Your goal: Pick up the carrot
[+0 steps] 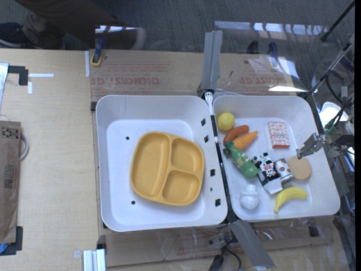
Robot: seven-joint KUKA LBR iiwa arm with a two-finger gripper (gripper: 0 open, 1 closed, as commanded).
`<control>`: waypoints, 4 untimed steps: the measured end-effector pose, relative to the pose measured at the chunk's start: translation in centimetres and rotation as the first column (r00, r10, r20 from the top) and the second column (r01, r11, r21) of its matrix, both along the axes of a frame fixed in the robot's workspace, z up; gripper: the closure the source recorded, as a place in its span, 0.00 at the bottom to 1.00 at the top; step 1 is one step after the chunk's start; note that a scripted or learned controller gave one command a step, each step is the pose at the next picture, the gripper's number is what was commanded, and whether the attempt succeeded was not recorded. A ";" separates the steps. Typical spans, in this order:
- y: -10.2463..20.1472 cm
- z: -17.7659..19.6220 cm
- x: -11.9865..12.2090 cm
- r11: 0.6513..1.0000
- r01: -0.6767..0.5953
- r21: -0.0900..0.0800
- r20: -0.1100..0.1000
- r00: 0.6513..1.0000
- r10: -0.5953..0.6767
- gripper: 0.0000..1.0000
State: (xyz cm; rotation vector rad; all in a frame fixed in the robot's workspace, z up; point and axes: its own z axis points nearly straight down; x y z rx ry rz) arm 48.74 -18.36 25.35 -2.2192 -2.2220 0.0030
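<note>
One tapered orange carrot (246, 139) beside a round lemon (226, 121).

I saw an orange carrot (241, 136), yellow lemon (226, 121), green bottle (241, 161), yellow banana (290, 197), black-and-white cow-patterned carton (268, 169) and mustard-yellow divided plate (167, 167) in white bins (113, 151).

Carrot (243, 136) hemmed in: lemon (226, 121) just behind, green bottle (241, 161) in front, bin wall (216, 151) to its left; open floor toward the red-and-white packet (278, 135).
</note>
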 end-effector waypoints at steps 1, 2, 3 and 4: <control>0.3 -10.1 2.5 0.991 -0.131 0.001 0.000 0.991 0.131 0.00; -2.8 -16.1 3.0 0.956 -0.292 0.001 0.003 0.956 0.292 0.00; 1.1 -16.1 5.9 0.809 -0.588 -0.002 0.004 0.809 0.588 0.00; -1.2 -16.1 9.5 0.620 -0.785 -0.003 0.004 0.620 0.785 0.00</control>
